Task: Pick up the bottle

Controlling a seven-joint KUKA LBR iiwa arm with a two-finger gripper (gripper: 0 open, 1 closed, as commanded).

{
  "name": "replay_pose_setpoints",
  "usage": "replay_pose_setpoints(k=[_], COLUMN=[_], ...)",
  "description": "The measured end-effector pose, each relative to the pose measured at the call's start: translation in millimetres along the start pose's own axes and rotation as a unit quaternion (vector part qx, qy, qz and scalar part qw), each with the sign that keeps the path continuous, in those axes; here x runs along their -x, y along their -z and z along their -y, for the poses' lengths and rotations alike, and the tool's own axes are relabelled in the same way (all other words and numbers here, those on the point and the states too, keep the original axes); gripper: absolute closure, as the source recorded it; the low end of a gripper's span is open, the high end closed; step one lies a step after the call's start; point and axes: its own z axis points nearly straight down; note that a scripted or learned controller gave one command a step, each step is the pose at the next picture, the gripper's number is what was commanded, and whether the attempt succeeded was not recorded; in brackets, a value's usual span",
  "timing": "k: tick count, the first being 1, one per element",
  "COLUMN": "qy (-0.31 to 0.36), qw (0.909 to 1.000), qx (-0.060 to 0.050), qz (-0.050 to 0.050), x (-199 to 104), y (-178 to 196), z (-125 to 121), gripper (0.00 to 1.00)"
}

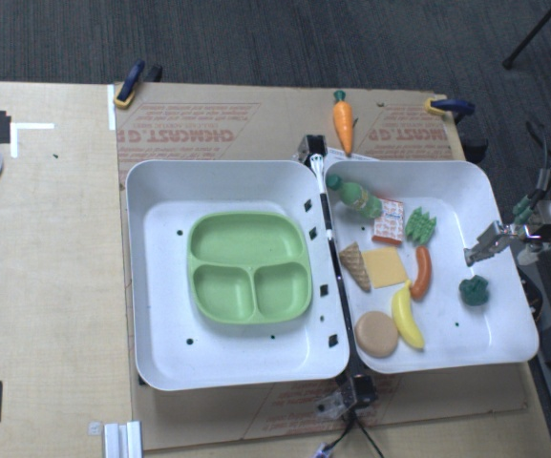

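Note:
The bottle (pixel 356 197) is small and green, and it lies on its side in the far left corner of the right bin (pixel 504 337), close to the divider between the bins. My gripper (pixel 486 242) hangs over the right side of that bin, a good way to the right of the bottle and slightly nearer the front. Nothing shows in its grasp. A dark green broccoli piece (pixel 474 290) lies just below it.
A red-and-white packet (pixel 388 221) touches the bottle's right end. Leafy greens (pixel 420 225), a sausage (pixel 421 270), a cheese slice (pixel 386 267), a bread wedge (pixel 355 265), a banana (pixel 408 318) and a bun (pixel 377 333) share the bin. The left bin (pixel 151 256) holds a green divided plate (pixel 251 267). A carrot (pixel 342 122) lies behind the bins.

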Motion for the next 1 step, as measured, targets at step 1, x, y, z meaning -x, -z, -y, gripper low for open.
replay_pose_setpoints(k=[1], qy=[0.000], qw=[1.0000], qx=[0.000], qz=[0.000], x=[0.2], y=[9.4], z=[-0.5], gripper=[1.00])
